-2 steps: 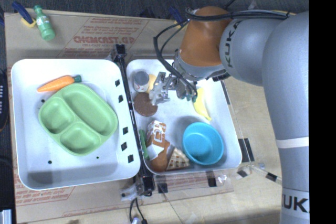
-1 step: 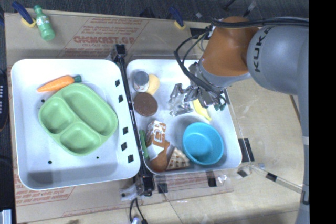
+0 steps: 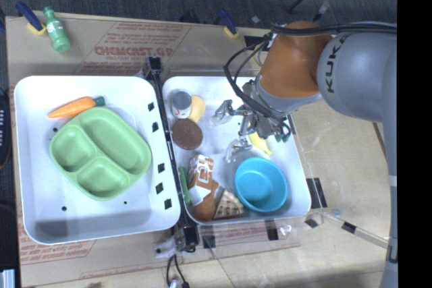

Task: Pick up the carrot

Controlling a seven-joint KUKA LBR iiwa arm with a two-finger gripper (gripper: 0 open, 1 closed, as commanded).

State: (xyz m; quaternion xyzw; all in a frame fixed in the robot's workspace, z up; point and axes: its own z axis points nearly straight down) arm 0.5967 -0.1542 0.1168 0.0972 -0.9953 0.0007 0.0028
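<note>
Nearest the camera's foot, along the right bin's (image 3: 297, 165) front edge, a round blue plastic bowl (image 3: 260, 184) sits beside crumpled snack packets (image 3: 206, 189). Just behind the bowl hovers the metal two-finger gripper (image 3: 237, 128), fingers apart and holding nothing, close to a yellow item (image 3: 260, 143). Farther off, in the left bin's (image 3: 27, 145) back corner, the orange plastic carrot (image 3: 72, 106) lies touching the green divided plate (image 3: 100, 152). Risks, as I judge them: closing here grabs the wrong object, and the plate's rim may block a finger at the carrot.
</note>
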